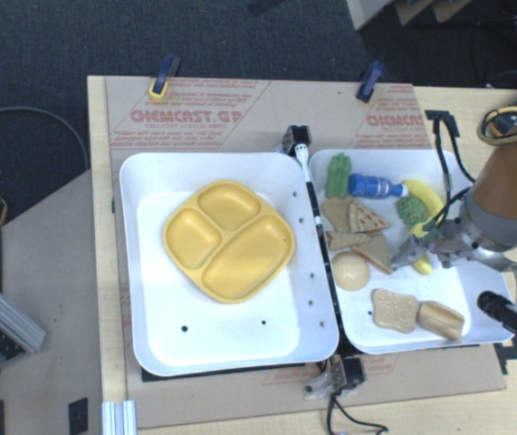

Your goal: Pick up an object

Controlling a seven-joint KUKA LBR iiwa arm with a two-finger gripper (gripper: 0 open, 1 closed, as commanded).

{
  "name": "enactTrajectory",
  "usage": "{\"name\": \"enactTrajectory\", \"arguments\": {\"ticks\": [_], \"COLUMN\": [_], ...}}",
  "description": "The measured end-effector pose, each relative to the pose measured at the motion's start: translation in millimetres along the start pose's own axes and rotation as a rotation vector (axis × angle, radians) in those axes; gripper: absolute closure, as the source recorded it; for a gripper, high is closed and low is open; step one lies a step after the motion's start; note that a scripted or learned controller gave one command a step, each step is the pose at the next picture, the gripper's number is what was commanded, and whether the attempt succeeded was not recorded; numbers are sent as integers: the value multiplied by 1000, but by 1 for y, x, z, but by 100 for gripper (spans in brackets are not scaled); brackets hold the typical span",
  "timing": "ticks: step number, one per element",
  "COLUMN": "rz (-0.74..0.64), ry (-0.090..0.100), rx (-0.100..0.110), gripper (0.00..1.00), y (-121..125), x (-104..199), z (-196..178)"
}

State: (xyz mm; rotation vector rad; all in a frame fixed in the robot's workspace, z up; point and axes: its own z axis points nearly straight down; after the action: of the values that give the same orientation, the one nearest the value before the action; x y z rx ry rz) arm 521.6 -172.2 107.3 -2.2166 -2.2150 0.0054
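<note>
- I see the arm (508, 188) entering from the right, its orange band above the grey wrist, bent down over the right-hand bin (457, 333).
- The wrist leans toward the middle of that bin, so the gripper (418, 247) sits low among the toy food near the bin's centre-right.
- From my feed the claw's tips are dark and small against the clutter; I cannot tell whether they are apart or together, and I see nothing clearly lodged between them.
- Just beside the gripper lies a yellow banana (424, 198), with a green leafy piece (411, 209) against it.
- A blue bottle (373, 187) lies on its side near the bin's far wall, and a green vegetable (338, 175) lies next to it on the left.
- Toast-coloured triangles (358, 217) are stacked left of the gripper, with a pale round biscuit (349, 271) nearer to me below them.
- At the near edge of the right bin rest a bread slice (395, 310) and a tan loaf (442, 318), touching each other and well clear of the gripper.
- The left bin (149, 243) holds a yellow divided plate (229, 239), lying flat about in its middle, well apart from the arm.
- Both bins rest side by side on a cardboard-covered bench (240, 111), with two clamps at its far edge.
</note>
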Motion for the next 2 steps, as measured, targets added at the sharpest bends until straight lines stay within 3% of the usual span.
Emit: {"name": "enactTrajectory", "arguments": {"ticks": [1, 2], "rz": [0, 0], "ry": [-3, -3], "rx": [-9, -9], "gripper": [0, 100], "y": [1, 1], "x": [-1, 0], "z": [22, 12]}}
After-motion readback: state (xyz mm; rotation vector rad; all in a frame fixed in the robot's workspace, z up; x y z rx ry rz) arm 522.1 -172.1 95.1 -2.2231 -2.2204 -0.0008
